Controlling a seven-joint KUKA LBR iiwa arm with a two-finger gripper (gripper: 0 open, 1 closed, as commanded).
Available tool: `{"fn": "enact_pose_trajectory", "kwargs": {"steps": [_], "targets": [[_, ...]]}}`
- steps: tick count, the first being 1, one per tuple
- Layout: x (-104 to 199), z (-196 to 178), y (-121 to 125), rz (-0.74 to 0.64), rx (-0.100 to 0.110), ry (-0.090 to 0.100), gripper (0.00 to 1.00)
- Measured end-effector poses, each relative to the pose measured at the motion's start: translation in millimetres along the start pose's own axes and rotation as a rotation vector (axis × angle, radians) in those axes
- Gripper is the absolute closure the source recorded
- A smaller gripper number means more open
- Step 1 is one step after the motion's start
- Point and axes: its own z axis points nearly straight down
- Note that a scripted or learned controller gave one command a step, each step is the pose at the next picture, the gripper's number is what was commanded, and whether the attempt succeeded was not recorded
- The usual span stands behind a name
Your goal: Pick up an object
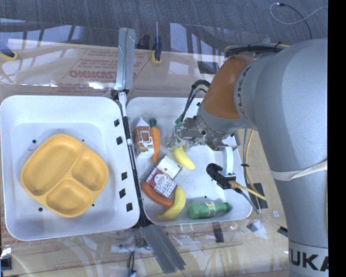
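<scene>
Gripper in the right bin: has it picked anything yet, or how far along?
Done: the grey two-finger gripper is down in the shallow white right bin. In hand: nothing visibly between its fingers; it sits just above the small yellow banana. Left: grasp and lift; the orange carrot and green plastic bottle lie untouched.

I'm seeing my arm (288,108) showing as thick, smooth grey casing, an orange band (222,94) ringing it above the wrist, black cables (191,97) looping there, white "KUKA" lettering (307,261) showing low down.
</scene>
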Motion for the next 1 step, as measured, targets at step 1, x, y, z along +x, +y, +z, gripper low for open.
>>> {"fn": "enact_pose_trajectory", "kwargs": {"steps": [1], "targets": [[48.9,-107.8,-8.8,0.049,-0.003,0.001,1.00]]}}
